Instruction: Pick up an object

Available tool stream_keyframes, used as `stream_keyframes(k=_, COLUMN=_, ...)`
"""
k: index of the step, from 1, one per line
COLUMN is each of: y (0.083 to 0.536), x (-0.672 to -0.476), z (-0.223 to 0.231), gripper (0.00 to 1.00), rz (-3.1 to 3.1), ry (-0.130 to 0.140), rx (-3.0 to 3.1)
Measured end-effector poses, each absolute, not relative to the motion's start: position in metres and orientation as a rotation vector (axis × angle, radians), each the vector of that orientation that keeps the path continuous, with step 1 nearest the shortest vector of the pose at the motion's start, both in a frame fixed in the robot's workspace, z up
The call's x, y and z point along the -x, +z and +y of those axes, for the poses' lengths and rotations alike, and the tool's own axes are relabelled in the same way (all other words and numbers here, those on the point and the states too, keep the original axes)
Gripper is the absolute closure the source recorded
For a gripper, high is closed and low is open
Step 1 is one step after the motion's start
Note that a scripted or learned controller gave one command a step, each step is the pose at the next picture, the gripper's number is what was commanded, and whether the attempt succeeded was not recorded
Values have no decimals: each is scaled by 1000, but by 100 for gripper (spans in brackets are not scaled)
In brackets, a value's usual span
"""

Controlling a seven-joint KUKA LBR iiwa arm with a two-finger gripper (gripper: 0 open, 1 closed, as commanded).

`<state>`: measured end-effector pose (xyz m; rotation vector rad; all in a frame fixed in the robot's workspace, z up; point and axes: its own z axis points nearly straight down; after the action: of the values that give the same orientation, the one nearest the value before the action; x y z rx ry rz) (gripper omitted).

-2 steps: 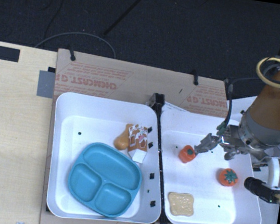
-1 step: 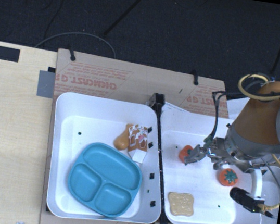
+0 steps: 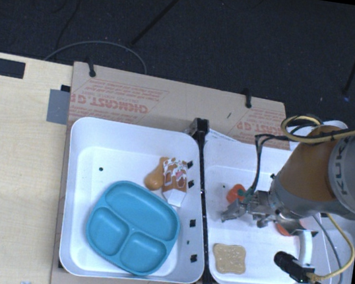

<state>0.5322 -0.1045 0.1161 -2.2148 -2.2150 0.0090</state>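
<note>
Orange object (image 3: 235,194) in right bin (image 3: 225,155), touching gripper (image 3: 237,206); whether fingers grip it, cannot tell.

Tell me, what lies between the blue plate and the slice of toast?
In the camera view, the black divider where the two bins meet lies between the blue plate and the toast.

Even, fairly bright light fell from overhead on the two shallow white plastic bins (image 3: 88,157), whose floors looked nearly washed out. The dark carpeted floor (image 3: 182,25) beyond stayed dim. Shadows were soft and short, pooling under the grey and orange arm (image 3: 319,174). The picture was slightly soft and grainy, with small details smeared.
</note>
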Motion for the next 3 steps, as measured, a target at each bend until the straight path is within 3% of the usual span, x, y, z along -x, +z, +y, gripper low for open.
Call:
stream_keyframes(k=1, y=86, x=-532, z=-103, gripper=0, rz=-2218, ry=4, rx=2218)
stream_keyframes(k=2, y=98, x=-532, z=-105, gripper=100, rz=-2212, ry=2, rx=2227)
stream_keyframes(k=3, y=154, x=-532, z=-96, gripper=100, rz=-2222, ry=-1, rx=2221)
